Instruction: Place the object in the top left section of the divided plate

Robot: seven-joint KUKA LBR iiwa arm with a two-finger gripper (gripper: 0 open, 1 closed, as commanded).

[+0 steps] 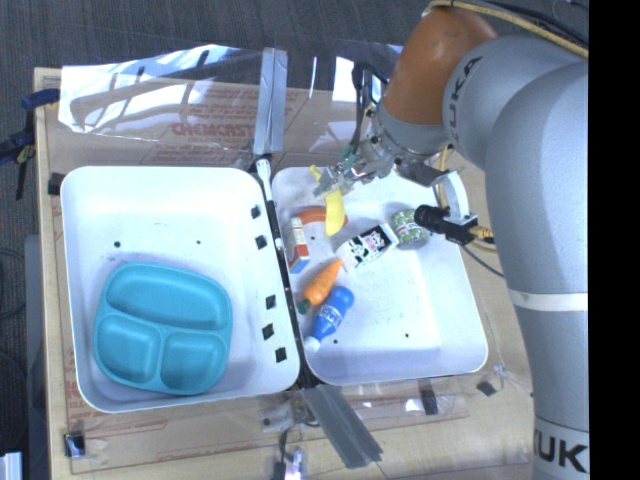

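A teal divided plate (160, 328) lies in the front part of the left bin (150, 208), with one long section at the top and two smaller ones below. My gripper (343, 171) hangs low over the back left corner of the right bin (440, 318). Just under and in front of it lies a yellow banana-shaped toy (334, 212). Around it are an orange carrot (322, 281), a blue bottle (330, 314), a small red-and-white bottle (299, 240), a black-and-white piece (368, 245) and a green can (406, 226).
The grey arm with its orange band (435, 53) covers the right bin's back right side. A black cable piece (445, 222) sticks out by the green can. Clear plastic sheeting (170, 93) lies behind the bins. A row of black clips (270, 288) marks the divider between bins.
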